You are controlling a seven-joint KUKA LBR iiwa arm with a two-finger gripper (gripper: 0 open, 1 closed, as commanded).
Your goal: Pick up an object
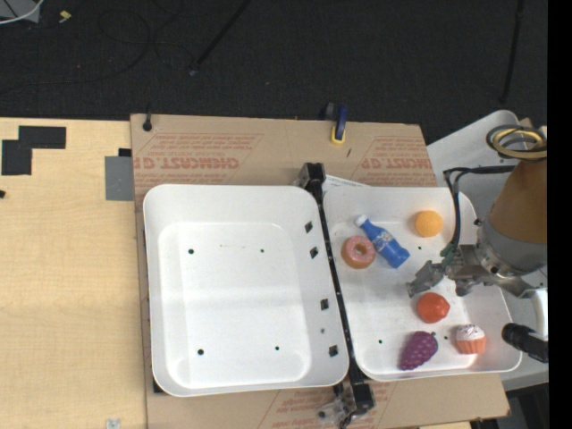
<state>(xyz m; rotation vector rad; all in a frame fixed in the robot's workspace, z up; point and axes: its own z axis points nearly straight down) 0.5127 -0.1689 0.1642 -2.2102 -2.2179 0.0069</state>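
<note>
The bench (63, 266) is pale wood, with a sheet of brown cardboard (268, 150) laid on it under two shallow white bins set side by side. The left bin (165, 239) is the larger shape in view; the right bin (389, 324) touches it along a black-clipped seam and carries all the loose things.

The arm (527, 213) comes in from the right, its orange band above the wrist, and hangs over the right bin's right half. Its jaws (438, 275) are low over the bin floor, just above the red ball; whether they are spread or pressed together cannot be told, and nothing is seen between them.

A blue bottle (382, 242) lies on its side near the bin's middle top, long axis running diagonally, white cap toward the upper left and base toward the lower right. Just beside its left lies a pink ring-shaped doughnut (359, 253), flat. A purple bunch of grapes (417, 349) sits near the front wall, tilted, its narrow end toward the lower left. A red ball (433, 307) lies between the grapes and the jaws. An orange ball (428, 222) sits toward the back, right of the bottle. A small cupcake (470, 338) with a red top stands near the front right.
</note>
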